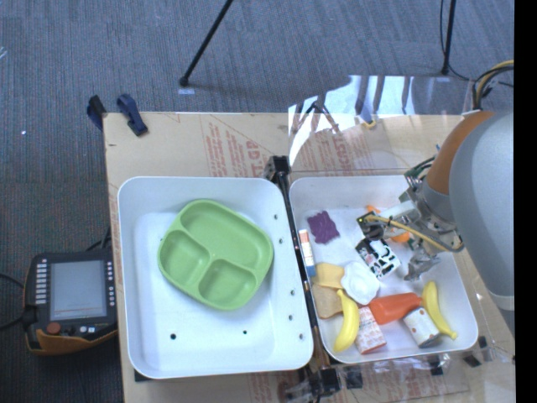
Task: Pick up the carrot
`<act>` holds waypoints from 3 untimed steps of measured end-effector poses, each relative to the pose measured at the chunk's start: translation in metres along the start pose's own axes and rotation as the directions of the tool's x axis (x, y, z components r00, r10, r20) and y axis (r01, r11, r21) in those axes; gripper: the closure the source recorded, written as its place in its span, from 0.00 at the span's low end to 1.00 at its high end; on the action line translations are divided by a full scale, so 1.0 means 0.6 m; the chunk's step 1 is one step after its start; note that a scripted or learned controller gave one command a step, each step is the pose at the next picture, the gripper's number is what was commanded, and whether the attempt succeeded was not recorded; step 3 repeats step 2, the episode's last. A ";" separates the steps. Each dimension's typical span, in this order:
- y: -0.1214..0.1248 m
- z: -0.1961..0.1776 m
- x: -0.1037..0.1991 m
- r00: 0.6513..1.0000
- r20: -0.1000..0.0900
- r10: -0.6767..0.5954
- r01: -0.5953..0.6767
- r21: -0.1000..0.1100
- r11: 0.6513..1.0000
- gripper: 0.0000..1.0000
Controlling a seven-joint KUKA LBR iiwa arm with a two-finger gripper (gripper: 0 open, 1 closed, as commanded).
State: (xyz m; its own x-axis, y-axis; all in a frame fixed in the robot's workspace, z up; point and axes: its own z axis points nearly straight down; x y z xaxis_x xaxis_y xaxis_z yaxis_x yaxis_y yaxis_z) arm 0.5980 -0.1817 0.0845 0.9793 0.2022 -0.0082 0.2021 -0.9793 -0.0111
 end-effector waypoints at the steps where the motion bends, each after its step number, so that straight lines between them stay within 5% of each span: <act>1: 0.026 0.000 0.042 0.999 0.029 -0.036 0.035 0.051 0.998 0.00; 2: 0.023 -0.016 0.052 0.999 0.009 -0.047 0.046 0.031 0.998 1.00; 3: 0.023 -0.016 0.052 0.999 0.009 -0.047 0.046 0.031 0.998 1.00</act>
